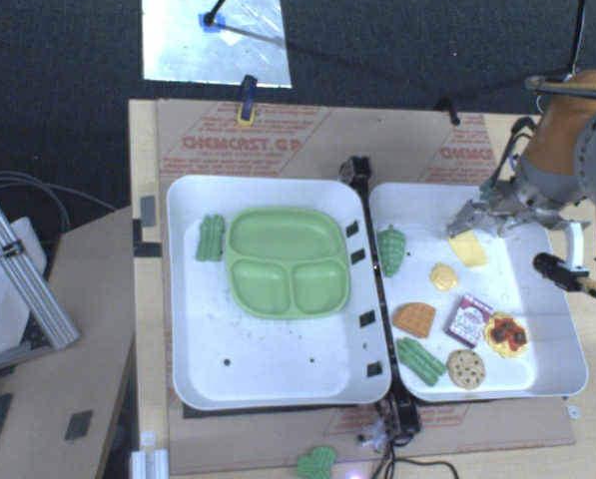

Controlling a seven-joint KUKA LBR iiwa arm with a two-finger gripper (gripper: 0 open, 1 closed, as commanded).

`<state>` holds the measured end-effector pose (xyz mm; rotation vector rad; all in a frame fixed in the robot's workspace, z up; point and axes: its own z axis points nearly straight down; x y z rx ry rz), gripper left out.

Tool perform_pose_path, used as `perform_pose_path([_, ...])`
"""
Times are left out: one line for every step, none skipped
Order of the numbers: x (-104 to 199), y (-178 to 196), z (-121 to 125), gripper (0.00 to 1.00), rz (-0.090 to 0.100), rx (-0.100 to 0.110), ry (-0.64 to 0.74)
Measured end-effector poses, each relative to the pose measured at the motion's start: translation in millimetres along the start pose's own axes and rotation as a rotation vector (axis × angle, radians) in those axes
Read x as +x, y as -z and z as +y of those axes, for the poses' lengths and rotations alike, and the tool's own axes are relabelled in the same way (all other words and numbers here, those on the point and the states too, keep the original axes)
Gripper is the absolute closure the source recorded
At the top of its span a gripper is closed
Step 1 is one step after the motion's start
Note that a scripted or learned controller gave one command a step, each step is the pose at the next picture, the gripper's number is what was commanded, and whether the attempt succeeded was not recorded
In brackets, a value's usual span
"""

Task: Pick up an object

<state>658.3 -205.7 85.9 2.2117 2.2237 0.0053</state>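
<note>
The right bin holds several toy foods. A pale yellow wedge lies near its back, with a small yellow lump just in front of it. My gripper hangs at the end of the grey arm, right above the wedge's far edge. I cannot see whether it touches the wedge. Further forward are an orange waffle, a purple box, a yellow tart with red topping, a cookie and green beans. A green leafy piece lies by the bin's left wall.
The left bin holds a green divided plate and a green pod by its left wall. A black divider runs between the bins. A green toy lies on the bench in front of the bins.
</note>
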Motion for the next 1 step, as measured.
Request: perform_pose_path([-0.8, -1.0, -31.3, 0.0, 0.0, 0.005, -0.004])
